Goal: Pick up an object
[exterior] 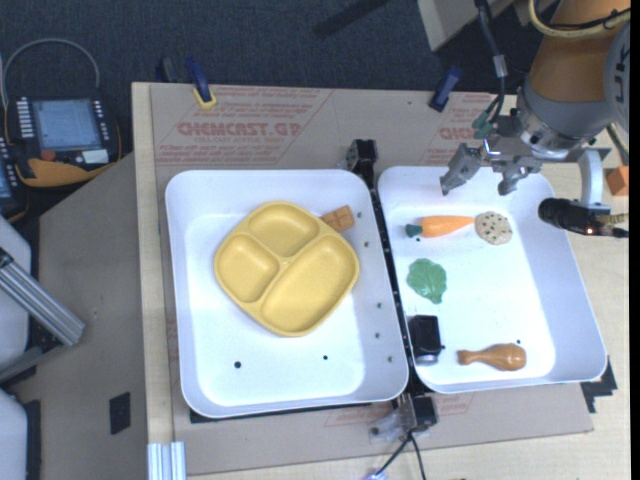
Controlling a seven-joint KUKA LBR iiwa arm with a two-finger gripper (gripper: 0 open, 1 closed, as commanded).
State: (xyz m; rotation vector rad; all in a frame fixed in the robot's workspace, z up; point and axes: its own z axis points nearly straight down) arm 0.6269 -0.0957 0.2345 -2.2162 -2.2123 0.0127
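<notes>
Gripper [486, 174] of the grey arm hovers with fingers spread and nothing between them at the right white bin's [570, 313] far edge, above an orange toy carrot [446, 226].

Bright, even light from overhead fills the scene. Both white bins [200, 368] left of and below the end effector [486, 175] verge on overexposed, with faint glare. Shadows are soft and short, hugging the yellow tray [287, 268]. Focus is fair throughout; the dark floor beyond the table [160, 148] loses detail.
</notes>
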